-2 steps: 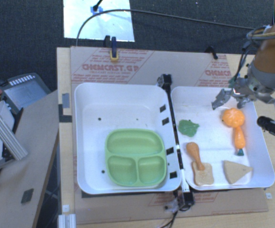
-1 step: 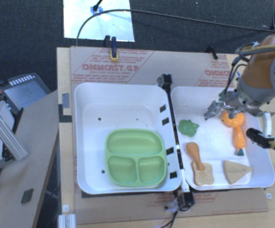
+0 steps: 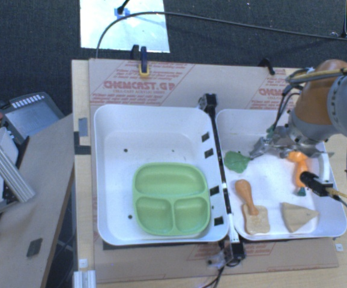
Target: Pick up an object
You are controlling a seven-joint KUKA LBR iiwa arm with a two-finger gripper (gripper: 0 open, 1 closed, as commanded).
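We see the arm (image 3: pixel 332 104) reaching into the right bin (image 3: pixel 245 120), with the gripper (image 3: pixel 268 145) low over the white floor near the far part of this bin. We cannot tell how the gripper is set, because the metal parts there are small and blurred. Nothing is visibly held by it. The closest object to the gripper is a green leaf-shaped toy (image 3: pixel 236 161), just beside it, toward the divider between the bins. An orange carrot toy (image 3: pixel 298 164) lies on the other side of the gripper, partly under the wrist. Further toward the near rim are a wooden spoon-shaped piece (image 3: pixel 245 194), a pale bread slice (image 3: pixel 257 222) and a tan wedge (image 3: pixel 297 216). The left bin (image 3: pixel 119 137) holds a green divided plate (image 3: pixel 170 198), well apart from the gripper. We judge that the flat leaf can slip away when the gripper closes, or that the gripper can descend between the leaf and the carrot and catch nothing.
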